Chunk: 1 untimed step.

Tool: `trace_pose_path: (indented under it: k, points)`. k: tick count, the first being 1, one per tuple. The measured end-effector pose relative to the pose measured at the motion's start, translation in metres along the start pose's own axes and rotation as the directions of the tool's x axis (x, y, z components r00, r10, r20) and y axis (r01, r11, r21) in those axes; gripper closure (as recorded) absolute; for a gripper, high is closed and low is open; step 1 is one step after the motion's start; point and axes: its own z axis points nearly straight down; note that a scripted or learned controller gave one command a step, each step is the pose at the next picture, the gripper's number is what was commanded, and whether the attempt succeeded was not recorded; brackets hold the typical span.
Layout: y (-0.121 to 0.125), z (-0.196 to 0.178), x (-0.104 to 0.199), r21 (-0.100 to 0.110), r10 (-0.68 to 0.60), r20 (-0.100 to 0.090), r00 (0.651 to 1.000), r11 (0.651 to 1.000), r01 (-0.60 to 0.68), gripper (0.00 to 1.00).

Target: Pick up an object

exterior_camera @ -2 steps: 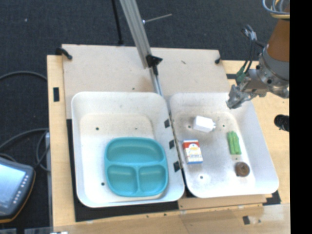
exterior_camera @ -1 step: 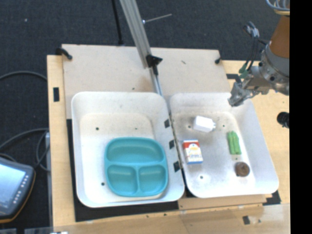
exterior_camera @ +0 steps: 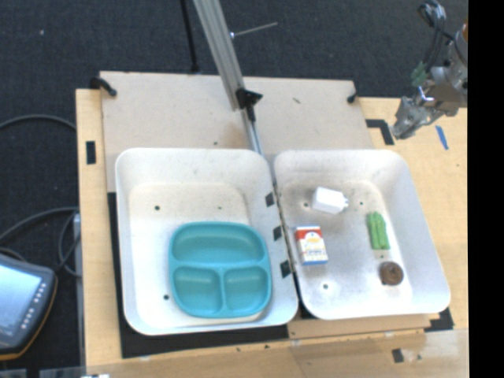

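Overhead slanted view of a pale wooden worktop (exterior_camera: 90, 235) carrying two shallow white bins side by side. The right bin (exterior_camera: 421, 211) serves as the landmark. Inside it lie four objects: a small white block (exterior_camera: 329, 200) near the bin's middle toward its far wall; a red-and-white carton (exterior_camera: 311, 246) with a blue lower edge, nearer the camera than the block and close to the bin's left wall; a green oblong piece (exterior_camera: 378, 231) toward the bin's right wall, lying lengthwise front to back; and a small brown round item (exterior_camera: 391, 273) just nearer the camera than the green piece. All four rest apart from one another on the bin floor.

To the left of the right bin, touching it along their shared edge, stands the left bin (exterior_camera: 138, 179), which holds a teal divided plate (exterior_camera: 220, 270) with three compartments.

The tool (exterior_camera: 406, 124) hangs beyond the right bin's far right corner, outside the bin and over the worktop, well apart from every object. Whether its fingers are spread or closed cannot be told at this size, and nothing is seen between them.

A slanted metal rail (exterior_camera: 216, 34) rises behind the junction of the two bins.
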Motion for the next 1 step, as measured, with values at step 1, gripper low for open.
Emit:
trace_pose_path:
  k: [1]
  points:
    - [-0.0011, -0.0101, 0.0005, 0.002, -0.006, 0.001, 1.000, 1.000, 0.006, 1.00]
